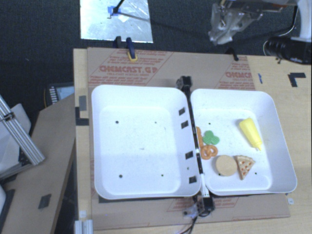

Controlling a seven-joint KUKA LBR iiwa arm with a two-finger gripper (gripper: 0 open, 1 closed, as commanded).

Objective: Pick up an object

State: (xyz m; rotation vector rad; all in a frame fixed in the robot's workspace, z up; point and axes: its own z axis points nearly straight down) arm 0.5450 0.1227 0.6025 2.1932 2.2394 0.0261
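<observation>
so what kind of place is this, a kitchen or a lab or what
Most likely a robot test bench in a lab, not a kitchen. Two shallow white plastic bins sit clipped side by side on a brown cardboard sheet, the food is small toy pieces such as a yellow plastic corn cob, and a metal gripper hangs above.

Well to the left of the gripper (225,29) a shiny foil sheet (117,13) lies on dark carpet (39,28), a blue-and-yellow clamp (130,50) and lettered brown board (146,68) sit nearer me, an aluminium rail (19,135) farthest left.
</observation>
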